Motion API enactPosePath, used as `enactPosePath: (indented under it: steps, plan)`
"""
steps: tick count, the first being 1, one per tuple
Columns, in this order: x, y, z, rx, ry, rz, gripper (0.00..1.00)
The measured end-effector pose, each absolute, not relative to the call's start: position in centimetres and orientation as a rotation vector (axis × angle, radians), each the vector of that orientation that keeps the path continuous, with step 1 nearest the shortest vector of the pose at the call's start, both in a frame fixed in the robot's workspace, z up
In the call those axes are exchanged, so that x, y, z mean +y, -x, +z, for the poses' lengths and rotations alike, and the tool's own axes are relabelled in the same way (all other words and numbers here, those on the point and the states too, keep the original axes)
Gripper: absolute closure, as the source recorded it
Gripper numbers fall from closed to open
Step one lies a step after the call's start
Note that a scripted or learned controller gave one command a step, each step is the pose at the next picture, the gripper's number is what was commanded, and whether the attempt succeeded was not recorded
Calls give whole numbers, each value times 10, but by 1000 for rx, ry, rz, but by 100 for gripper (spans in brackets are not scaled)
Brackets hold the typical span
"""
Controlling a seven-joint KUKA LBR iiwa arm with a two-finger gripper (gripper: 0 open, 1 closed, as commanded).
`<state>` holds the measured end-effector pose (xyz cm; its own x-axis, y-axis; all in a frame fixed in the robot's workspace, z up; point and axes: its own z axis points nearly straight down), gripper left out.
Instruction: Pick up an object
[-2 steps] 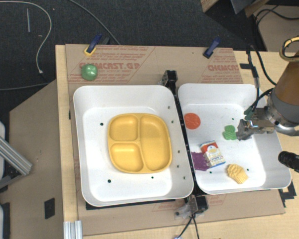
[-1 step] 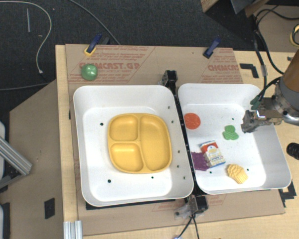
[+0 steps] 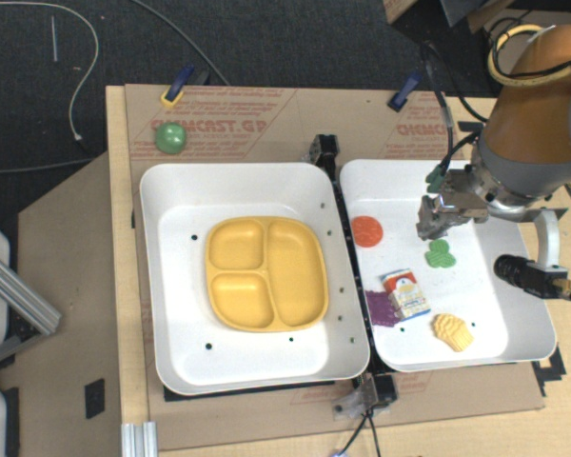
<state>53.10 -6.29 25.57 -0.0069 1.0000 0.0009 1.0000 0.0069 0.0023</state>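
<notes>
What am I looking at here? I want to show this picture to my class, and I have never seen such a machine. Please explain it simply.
This is one picture from a camera fixed above a bench, looking down at a slant. The grey and orange shape on the right is a robot arm; its gripper, a two-fingered claw, hangs over the right bin. That bin holds small toys: an orange disc, a green piece, a small carton, a purple piece and a yellow piece. The left bin holds a yellow divided plate. A green ball lies on the cardboard behind it. I cannot see anything held.
</notes>
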Motion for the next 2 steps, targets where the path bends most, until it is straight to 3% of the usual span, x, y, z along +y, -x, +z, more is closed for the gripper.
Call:
enactPosePath:
  steps: [2]
  plan:
    - [34, -593, 234, 2227, -2216, 3, 100]
